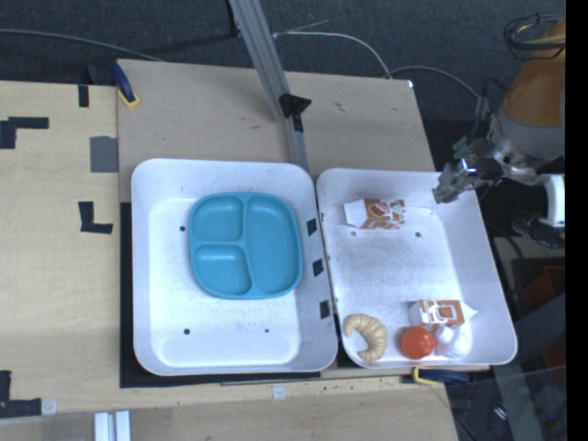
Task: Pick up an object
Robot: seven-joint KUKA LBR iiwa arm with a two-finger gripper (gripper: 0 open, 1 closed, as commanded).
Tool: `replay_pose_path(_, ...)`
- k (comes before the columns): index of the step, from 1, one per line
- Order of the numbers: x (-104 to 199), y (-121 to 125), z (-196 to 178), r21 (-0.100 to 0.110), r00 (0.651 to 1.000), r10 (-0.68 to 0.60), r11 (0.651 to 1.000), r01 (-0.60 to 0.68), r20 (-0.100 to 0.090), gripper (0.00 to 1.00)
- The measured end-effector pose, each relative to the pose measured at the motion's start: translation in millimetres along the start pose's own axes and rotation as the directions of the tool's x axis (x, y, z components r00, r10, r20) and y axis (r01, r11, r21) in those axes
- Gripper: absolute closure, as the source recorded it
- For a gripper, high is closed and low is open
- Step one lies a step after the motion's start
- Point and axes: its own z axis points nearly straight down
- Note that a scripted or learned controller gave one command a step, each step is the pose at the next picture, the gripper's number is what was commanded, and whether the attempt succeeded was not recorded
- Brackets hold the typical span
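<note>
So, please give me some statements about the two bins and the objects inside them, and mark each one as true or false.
1. The blue divided plate lies in the left bin. True.
2. The croissant sits on the blue plate. False: it lies in the right bin, near its front edge.
3. The red ball lies between the croissant and a small carton. True.
4. The tool holds the red ball. False: the tool is at the right bin's far right corner, apart from the ball.
5. A second carton lies near the right bin's far edge. True.

A robotics lab: plywood bench (230, 108) with tape marks, cables, two white bins (147, 274).
</note>
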Motion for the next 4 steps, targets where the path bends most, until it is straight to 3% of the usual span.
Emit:
replay_pose_path(1,0.3,0.4,-7.2,0.004,1.0,0.0,1.0,0.0,-0.002,1.0)
replay_pose_path(4,148.7,-27.9,7.2,0.007,1.0,-0.005,1.0,0.005,-0.004,1.0)
